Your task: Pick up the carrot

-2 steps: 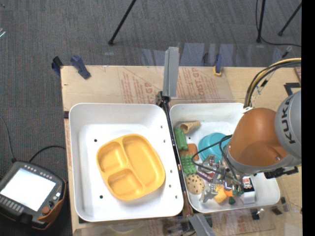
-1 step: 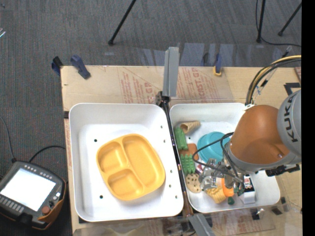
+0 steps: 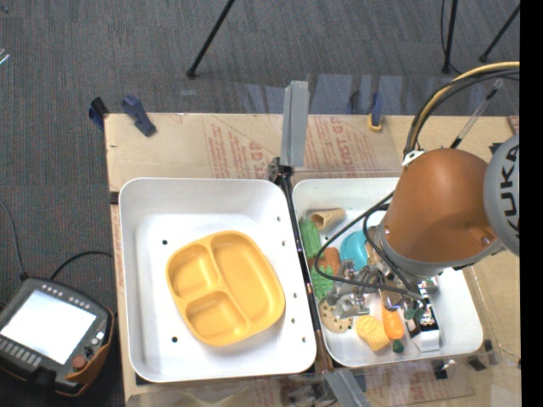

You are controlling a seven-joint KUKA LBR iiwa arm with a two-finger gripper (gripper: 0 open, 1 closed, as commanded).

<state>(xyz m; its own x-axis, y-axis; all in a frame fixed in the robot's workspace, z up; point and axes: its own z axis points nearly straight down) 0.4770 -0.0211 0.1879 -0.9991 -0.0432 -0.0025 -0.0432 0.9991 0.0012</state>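
The arm's big orange band (image 3: 443,210) fills the top of the right bin (image 3: 465,329), the hand (image 3: 373,291) low over the toy clutter — can't tell its grip. The carrot (image 3: 393,322) lies near the front wall, just beside a yellow corn piece (image 3: 371,332). Left bin (image 3: 153,219) holds a yellow divided plate (image 3: 225,287).

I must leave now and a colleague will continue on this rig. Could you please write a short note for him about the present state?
Gripper: down low in the right bin, over the pile of toy food; whether it is open or shut cannot be told.
Carrot: lies in the right bin near its front edge, beside a yellow corn piece; it is not lifted.
Left bin: holds a yellow divided plate.
Done: arm is brought down into the right bin close to the carrot.
Left: grasp the carrot and lift it out of the pile.
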